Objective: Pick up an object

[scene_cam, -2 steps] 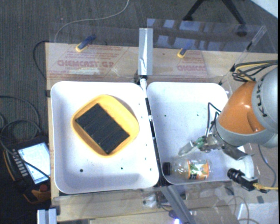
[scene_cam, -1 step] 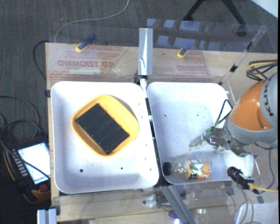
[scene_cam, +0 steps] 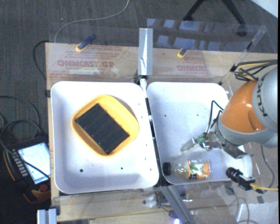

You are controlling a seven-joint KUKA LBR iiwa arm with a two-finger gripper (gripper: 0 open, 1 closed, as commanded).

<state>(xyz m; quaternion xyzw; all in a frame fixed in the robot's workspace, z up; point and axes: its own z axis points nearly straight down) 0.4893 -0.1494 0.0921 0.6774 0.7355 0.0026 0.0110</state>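
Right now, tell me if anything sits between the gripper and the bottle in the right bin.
Nothing visible does. The gripper hangs just above the clear bottle, which lies on its side near the front wall of the right bin. Bare white floor separates them. The yellow dish sits apart in the left bin.

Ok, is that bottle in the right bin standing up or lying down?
Lying down. The bottle rests on its side along the right bin's near edge, dark cap pointing left, below the gripper.
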